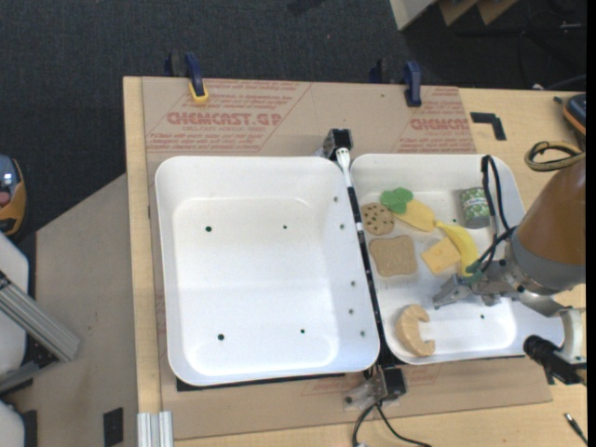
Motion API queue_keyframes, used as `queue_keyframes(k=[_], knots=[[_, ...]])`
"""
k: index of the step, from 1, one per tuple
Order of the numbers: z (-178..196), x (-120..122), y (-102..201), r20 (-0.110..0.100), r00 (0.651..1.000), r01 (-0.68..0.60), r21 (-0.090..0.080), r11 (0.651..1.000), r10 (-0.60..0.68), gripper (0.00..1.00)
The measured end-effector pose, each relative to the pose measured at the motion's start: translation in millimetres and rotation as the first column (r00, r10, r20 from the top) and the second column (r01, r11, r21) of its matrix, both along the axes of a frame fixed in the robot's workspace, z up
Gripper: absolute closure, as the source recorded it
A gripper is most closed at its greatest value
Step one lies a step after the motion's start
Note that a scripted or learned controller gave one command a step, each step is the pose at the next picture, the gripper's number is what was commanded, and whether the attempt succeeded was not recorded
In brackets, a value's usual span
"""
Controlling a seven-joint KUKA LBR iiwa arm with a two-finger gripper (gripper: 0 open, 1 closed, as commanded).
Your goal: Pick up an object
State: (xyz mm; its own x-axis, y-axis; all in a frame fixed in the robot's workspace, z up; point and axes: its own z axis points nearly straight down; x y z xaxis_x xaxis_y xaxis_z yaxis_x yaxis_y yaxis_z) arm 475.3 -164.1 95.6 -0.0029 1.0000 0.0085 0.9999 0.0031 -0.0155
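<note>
Gripper (453, 291) low in right bin (466, 345), jaws' state cannot tell, just beside yellow cheese wedge (440, 255) — likely light, stiff, smooth plastic; best pinched across flat sides.

Arm (559, 236) cut off by the right edge, its bulk hiding part of the right bin (447, 168); gripper (456, 291) fingers too small to judge; label on grey-green packet (474, 207) blurred beyond reading.
</note>
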Motion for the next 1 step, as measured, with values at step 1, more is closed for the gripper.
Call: queue_keyframes(k=[1], knots=[[-1.5, 93.4, 13.0, 0.022, 1.0, -0.003, -0.009, 1.0, 0.003, 0.0]])
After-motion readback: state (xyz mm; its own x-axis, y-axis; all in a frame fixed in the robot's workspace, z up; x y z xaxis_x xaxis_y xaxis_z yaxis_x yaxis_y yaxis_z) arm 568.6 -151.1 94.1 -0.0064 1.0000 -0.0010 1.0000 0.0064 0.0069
